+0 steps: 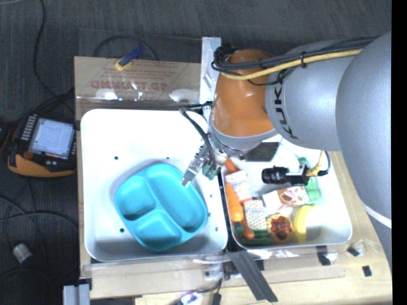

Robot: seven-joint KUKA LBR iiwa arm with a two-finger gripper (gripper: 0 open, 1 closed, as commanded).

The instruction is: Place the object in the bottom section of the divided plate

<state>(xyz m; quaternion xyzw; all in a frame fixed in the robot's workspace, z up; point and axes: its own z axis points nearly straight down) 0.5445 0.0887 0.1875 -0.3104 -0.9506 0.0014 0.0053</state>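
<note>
Camera view. The grey arm (331,100) reaches in from the right, its orange band (241,103) above the wall between the two white bins on the bench (146,278). The tool (198,170) hangs over the right part of the left bin (95,170), just above the upper right rim of the blue divided plate (127,218). Whether the tool is spread or pressed together cannot be told at this angle, nor whether it carries anything.

The plate lies flat and slightly turned in the lower middle of the left bin. It has one large section toward the tool and two smaller sections, one at its left and one at its bottom.

The loose things lie crowded in the right bin (337,227), apart from the plate:
- an orange carrot (235,207) along the bin's left wall;
- a white-and-red box (238,184) just beside it;
- a checkered packet (255,216);
- a yellow fruit (300,223) near the front wall.

A handheld pendant (48,142) lies on the floor, left of the bench.
</note>
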